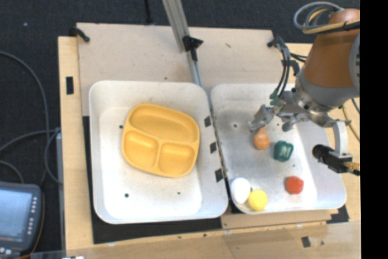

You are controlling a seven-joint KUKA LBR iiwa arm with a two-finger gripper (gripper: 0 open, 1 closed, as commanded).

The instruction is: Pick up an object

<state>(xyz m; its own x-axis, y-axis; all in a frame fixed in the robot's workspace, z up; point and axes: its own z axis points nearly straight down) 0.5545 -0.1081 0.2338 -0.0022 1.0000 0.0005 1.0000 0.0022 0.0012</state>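
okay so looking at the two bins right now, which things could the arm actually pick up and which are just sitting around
Could be picked, all in the right bin:
orange piece, just below the gripper
green piece
red piece
yellow ball
white ball

Just lying about:
yellow divided plate in the left bin
metal post

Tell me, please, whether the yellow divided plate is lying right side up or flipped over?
Right side up: the yellow divided plate lies flat in the left bin, its three hollow compartments facing the camera, with nothing in them.
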